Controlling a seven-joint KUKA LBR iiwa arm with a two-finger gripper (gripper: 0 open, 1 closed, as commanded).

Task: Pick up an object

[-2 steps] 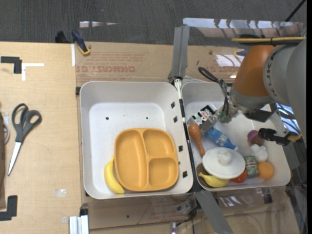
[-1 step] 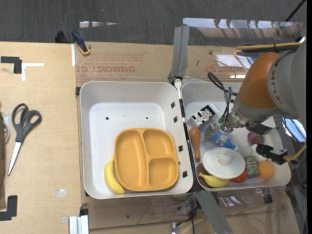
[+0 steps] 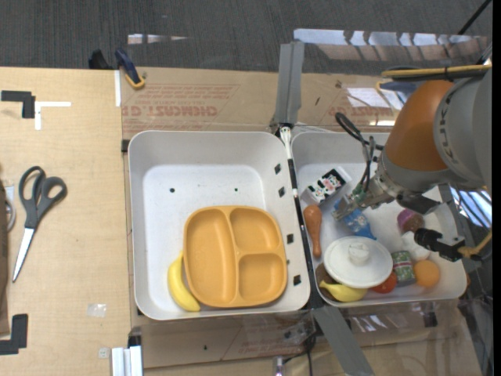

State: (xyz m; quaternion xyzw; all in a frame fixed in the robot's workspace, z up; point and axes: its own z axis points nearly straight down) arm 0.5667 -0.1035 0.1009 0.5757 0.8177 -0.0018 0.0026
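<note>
Nearest the camera, along the near wall of the right-hand shallow white bin (image 3: 462, 288), a yellow banana (image 3: 342, 292) is seen partly tucked under a round white lid with a knob (image 3: 358, 261); both lie below and slightly left of the two-finger pincer (image 3: 362, 198). Just right of the lid, a red item (image 3: 383, 284), a small green-labelled can (image 3: 402, 266) and an orange ball (image 3: 427, 272) are crowded together against that same wall. A purple object (image 3: 409, 221) is seen to the right of the pincer, near the grey arm with the orange band (image 3: 427, 131). A blue and white packet (image 3: 356, 219) lies directly under the pincer tip; whether it is touched cannot be told, and whether the fingers are spread or pressed together cannot be told either. A black and white printed card (image 3: 325, 183) lies just left of the pincer, and an orange carrot-shaped toy (image 3: 314, 227) runs along the dividing wall, lower left of it. Little bare floor is left in this bin; the most open patch is found at its far left corner, above the card.

Far to the left of the pincer, the left-hand shallow white bin (image 3: 156, 178) is occupied by a yellow-orange three-compartment plastic plate (image 3: 235, 255), with a second yellow banana (image 3: 180, 287) touching its left edge. Its far half is left bare. Beyond that bin, on the wooden bench (image 3: 70, 210), grey-handled scissors (image 3: 33, 206) are laid well apart from everything.
</note>
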